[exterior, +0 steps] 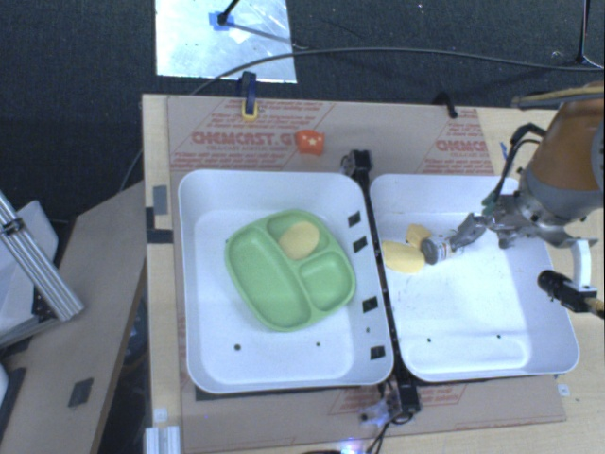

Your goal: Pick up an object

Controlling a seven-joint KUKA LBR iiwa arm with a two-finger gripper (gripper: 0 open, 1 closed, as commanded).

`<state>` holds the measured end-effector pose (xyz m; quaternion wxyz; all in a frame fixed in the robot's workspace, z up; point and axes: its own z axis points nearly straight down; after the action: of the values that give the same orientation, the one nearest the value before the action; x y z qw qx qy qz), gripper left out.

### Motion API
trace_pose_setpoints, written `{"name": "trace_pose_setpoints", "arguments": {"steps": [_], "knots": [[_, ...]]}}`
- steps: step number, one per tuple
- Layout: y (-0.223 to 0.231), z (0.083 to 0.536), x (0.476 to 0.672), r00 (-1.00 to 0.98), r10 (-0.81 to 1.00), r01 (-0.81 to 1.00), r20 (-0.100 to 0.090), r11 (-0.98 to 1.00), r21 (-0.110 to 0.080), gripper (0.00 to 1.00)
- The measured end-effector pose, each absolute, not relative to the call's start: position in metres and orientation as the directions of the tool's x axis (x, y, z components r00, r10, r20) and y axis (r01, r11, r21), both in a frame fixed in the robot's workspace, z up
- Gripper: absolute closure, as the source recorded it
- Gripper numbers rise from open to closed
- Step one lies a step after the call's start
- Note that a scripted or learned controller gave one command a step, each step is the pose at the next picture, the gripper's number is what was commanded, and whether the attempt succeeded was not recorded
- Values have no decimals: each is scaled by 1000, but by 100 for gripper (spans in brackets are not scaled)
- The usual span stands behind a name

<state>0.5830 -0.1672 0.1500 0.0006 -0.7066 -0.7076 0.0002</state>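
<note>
Reaching in from the right edge of the desk [161,253], the grey arm sets its fingers [437,248] low in the right shallow white bin [492,348], near that bin's left wall. Whether they are apart or together cannot be told. Two pale yellow soft pieces [405,257] lie just beside the tip. A green three-compartment plastic plate [284,282] sits mid left white bin [208,348], holding another yellow piece [301,239] in its upper compartment.

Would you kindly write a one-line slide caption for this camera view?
Gripper reaches toward yellow pieces in the right bin; a green divided tray sits in the left bin.
</note>
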Motion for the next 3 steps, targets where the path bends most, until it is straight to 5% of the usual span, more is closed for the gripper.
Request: {"name": "trace_pose_setpoints", "arguments": {"steps": [1, 2, 3], "knots": [[-167, 108, 581, -1, 1000, 1000, 0, 1, -1, 0], [-167, 121, 583, -1, 1000, 1000, -2, 1, 5, 100], [-167, 167, 589, -4, 1000, 1000, -2, 4, 6, 100]]}}
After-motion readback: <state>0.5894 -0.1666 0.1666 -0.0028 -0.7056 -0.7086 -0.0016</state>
